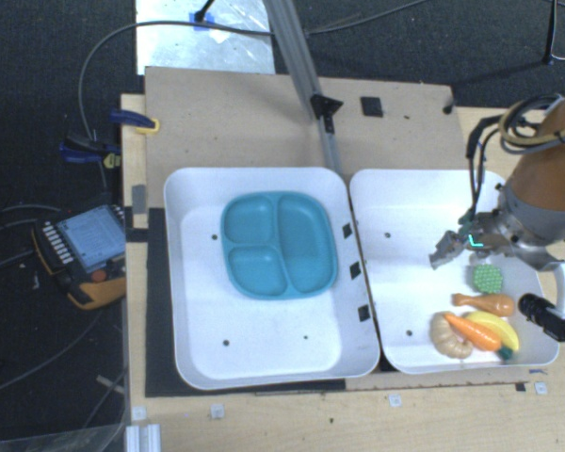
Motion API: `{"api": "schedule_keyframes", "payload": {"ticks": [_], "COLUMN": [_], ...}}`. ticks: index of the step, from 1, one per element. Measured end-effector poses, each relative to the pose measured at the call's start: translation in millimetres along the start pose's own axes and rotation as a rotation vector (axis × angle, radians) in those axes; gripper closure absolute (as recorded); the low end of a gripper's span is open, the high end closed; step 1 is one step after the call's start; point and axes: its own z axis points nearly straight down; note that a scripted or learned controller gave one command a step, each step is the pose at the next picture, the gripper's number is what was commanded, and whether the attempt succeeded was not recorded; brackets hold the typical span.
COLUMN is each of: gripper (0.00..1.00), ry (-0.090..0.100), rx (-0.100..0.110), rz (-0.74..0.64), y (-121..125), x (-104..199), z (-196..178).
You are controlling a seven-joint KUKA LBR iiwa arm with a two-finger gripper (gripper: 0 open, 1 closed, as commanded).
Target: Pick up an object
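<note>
In the right bin (405,205), toy foods lie near the front right corner: a green waffle-textured piece (488,278), a brown drumstick (485,302), an orange carrot (473,330), a yellow banana (499,329) and a tan pastry (447,337). My gripper (449,248) hangs over the bin's middle, left of the green piece and above the pile, with its grey fingers spread open and nothing between them.
The left bin (198,347) holds a blue three-compartment plate (279,244). A grey pole (297,50) slants over the bench's back. Cables and a small device (85,243) lie off the bench's left side.
</note>
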Motion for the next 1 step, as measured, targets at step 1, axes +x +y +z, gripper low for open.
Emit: {"api": "schedule_keyframes", "payload": {"ticks": [1], "gripper": [0.00], "ry": [0.000], "rx": [-0.002], "rz": [0.000], "y": [0.7], "x": [-0.1], "z": [-1.0]}}
